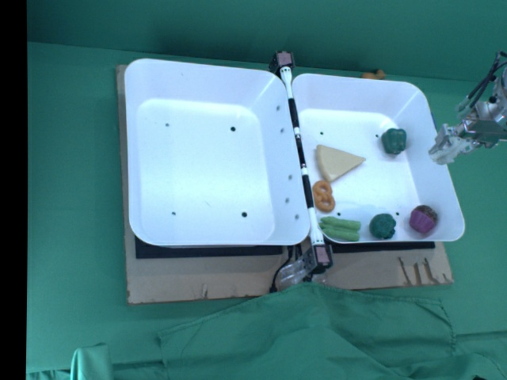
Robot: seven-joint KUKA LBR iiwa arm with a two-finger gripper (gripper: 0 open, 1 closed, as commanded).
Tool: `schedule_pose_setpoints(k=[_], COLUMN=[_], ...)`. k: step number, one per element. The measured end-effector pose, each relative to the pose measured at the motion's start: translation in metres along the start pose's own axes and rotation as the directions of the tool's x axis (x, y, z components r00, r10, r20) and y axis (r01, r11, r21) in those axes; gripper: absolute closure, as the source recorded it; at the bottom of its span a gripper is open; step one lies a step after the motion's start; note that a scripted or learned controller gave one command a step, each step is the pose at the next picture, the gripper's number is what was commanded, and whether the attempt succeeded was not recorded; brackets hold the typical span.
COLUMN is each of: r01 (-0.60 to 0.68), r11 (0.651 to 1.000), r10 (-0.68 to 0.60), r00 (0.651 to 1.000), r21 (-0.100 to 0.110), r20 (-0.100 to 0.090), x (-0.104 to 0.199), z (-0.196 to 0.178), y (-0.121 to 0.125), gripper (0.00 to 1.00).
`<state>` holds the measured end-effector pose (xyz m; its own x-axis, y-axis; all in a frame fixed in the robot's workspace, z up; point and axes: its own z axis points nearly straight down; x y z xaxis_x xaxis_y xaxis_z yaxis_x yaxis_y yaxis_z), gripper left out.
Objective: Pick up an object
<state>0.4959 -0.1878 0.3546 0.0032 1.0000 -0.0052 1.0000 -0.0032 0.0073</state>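
The right bin [412,105] holds several small items. A yellow cheese wedge [338,162] lies near its middle, with an orange pretzel [323,195] just below it. Green bean pods [341,228] rest at the front left corner. A dark green pepper [394,141] sits toward the right, another green piece [383,226] lies at the front, and a purple cupcake-like item [423,219] is in the front right corner. My gripper [445,150] hangs at the bin's right rim, right of the dark green pepper, with nothing seen between its fingers.
The left bin [150,85] stands beside the right one, joined by a black and white divider bar [297,145]. Both rest on a cardboard sheet [198,279]. Crumpled green cloth [317,335] lies in front. A small orange thing [374,74] sits behind the right bin.
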Motion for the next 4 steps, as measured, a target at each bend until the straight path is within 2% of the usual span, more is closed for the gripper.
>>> schedule_pose_setpoints(k=[1,3,4], r01=[-0.001,0.000,-0.001], r11=[1.000,1.000,1.000], r10=[0.001,0.000,0.001], r00=[1.000,1.000,1.000], r21=[0.005,0.001,0.001], r20=[-0.003,-0.002,-0.001], x=[0.000,0.001,0.000], z=[0.018,0.001,0.000], y=[-0.007,-0.004,0.007], gripper=[1.00,1.00,1.00])
